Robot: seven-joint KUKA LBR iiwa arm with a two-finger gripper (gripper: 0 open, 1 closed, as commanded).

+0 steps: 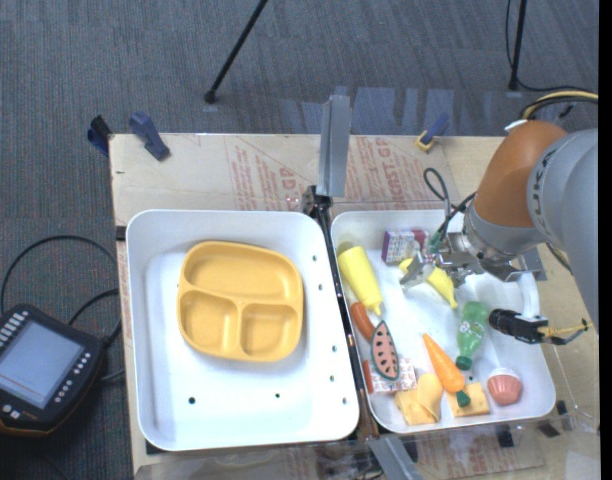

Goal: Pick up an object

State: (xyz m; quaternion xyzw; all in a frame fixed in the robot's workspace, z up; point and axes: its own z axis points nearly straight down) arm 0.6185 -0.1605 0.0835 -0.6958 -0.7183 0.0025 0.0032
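Camera view: looking down on both bins, and I'm already low over the right one.
Left bin [146, 268]: carries a yellow divided plate [241, 300] near its middle, well apart from me.
Right bin [541, 368]: crowded with toy food, from the left wall across to the far right corner.
Left wall items: yellow bottle [359, 275] lies along it, a watermelon slice [385, 350] lower down the same side.
Front edge: cheese wedge [420, 404] there, carrot [444, 363] angled just above it, pink cup [503, 387] toward the front right corner.
Green bottle [471, 330]: lying right of centre, near the carrot's top.
Target, banana [441, 285]: just above the bin's centre, partly under my tips, a purple packet [399, 244] near it toward the back edge.
Gripper [426, 268]: my fingers look parted around the banana's upper end, touching or nearly so; I can't claim a grip yet.
Handling: I judge it light, hard plastic, smooth and curved, so it could squirt out sideways.
Hold: across the thick middle, jaws square to the curve, squeezing gently.
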